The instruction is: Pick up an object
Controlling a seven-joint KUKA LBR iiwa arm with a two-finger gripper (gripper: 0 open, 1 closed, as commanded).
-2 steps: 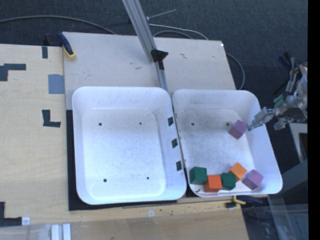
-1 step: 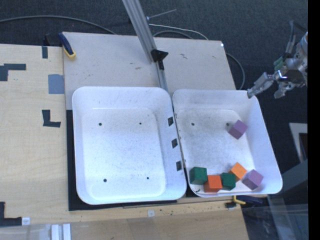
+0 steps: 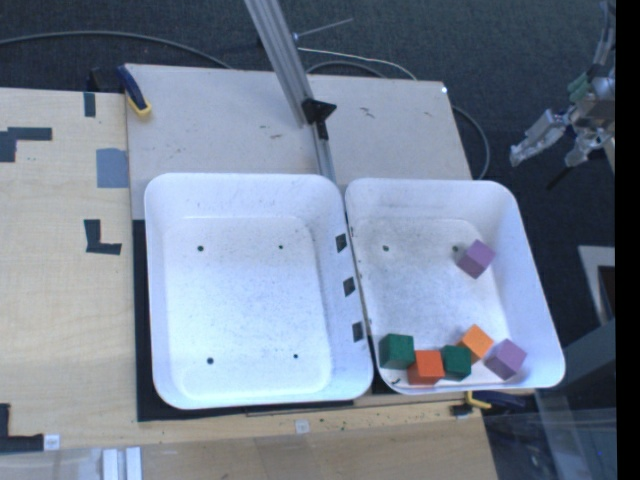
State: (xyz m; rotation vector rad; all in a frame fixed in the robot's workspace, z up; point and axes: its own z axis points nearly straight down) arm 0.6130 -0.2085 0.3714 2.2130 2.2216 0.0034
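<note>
Gripper (image 3: pixel 556 148), upper right of frame: fingers spread, grasping nothing. Right bin (image 3: pixel 520 218) contains six blocks; one purple block (image 3: pixel 475 258) sits apart.

Bench (image 3: pixel 290 138): pale board, light scuffs, on a wood-tone top w/ dark tape bits at left. Gripper (image 3: pixel 560 143) hangs off the bench's far-right corner, well apart from everything on it.

Directly on bench: two white bins side by side, rims touching. Right bin (image 3: pixel 505 208) is the nearer to the fingers, left bin (image 3: pixel 160 268) beyond it. Black mat (image 3: pixel 142 368) shows under left bin's edge. Metal pole (image 3: pixel 280 53) w/ black clamp stands at the back betw. the bins. Yellow-tipped clamp (image 3: pixel 133 90) at far-left corner, farthest from fingers.
</note>
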